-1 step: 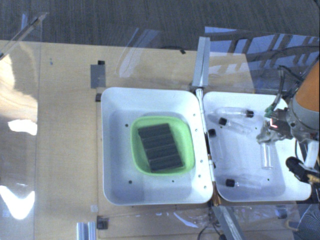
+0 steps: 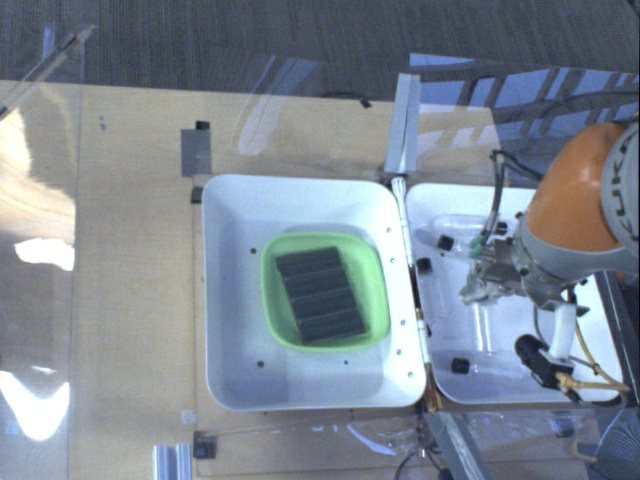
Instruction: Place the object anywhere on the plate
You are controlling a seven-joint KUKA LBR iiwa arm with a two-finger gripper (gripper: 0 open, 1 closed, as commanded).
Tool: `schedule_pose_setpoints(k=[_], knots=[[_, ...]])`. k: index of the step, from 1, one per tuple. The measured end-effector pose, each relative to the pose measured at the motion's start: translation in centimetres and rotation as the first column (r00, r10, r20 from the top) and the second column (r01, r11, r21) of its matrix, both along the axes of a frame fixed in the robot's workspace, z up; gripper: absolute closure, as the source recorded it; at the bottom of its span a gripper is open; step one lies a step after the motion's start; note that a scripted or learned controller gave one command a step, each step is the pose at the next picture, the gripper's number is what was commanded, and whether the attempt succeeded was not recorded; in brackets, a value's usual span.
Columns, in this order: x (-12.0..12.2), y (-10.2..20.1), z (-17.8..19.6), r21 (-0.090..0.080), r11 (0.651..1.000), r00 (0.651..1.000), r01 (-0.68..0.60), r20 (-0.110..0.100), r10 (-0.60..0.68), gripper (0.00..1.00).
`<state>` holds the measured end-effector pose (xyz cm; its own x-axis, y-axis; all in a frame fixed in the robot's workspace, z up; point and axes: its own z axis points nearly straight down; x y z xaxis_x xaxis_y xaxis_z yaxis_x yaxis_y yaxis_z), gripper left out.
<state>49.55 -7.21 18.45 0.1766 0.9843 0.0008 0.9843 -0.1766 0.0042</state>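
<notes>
**Camera view**

The counter [image 2: 120, 298] is carrying two shallow white bins side by side. The left bin [image 2: 225, 298] is holding a green plate [image 2: 272, 298], which is sitting near the middle of that bin's floor.

A dark ribbed block [image 2: 320, 295] is lying flat on the green plate, wholly inside its rim. Its long sides are running at a slight slant to the plate's edges, and its ribs are running across its width. The block is touching only the plate.

The right bin [image 2: 440, 208] is standing to the right of the plate, its wall touching the wall of the plate's bin. A grey metal bar [image 2: 403, 128] is rising from the joint between the two bins, beyond the plate's upper right corner.

The arm [image 2: 600, 258] is reaching over the right bin, well apart from the plate. Its orange band [image 2: 575, 193] is showing far to the plate's right. The gripper [image 2: 487, 286] is hanging over the middle of the right bin, level with the plate. Whether the gripper is open or closed cannot be told from this view.

A small black piece [image 2: 459, 365] is lying on the right bin's floor, right of the plate and slightly lower in the view than its lower edge. A second small black piece [image 2: 423, 265] is lying just past the shared wall, level with the plate's upper half. A clear item [image 2: 452, 236] is lying up and right of the plate; it is too blurred to identify.
</notes>
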Motion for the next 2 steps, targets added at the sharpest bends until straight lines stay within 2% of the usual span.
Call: schedule_pose_setpoints(k=[1, 2], knots=[[-0.69, 5.84, -0.02, 0.000, 0.985, 0.985, -0.175, 0.000, 0.175, 1.00], [-0.69, 5.81, -0.01, 0.000, 0.985, 0.985, -0.174, 0.000, 0.174, 0.00]])
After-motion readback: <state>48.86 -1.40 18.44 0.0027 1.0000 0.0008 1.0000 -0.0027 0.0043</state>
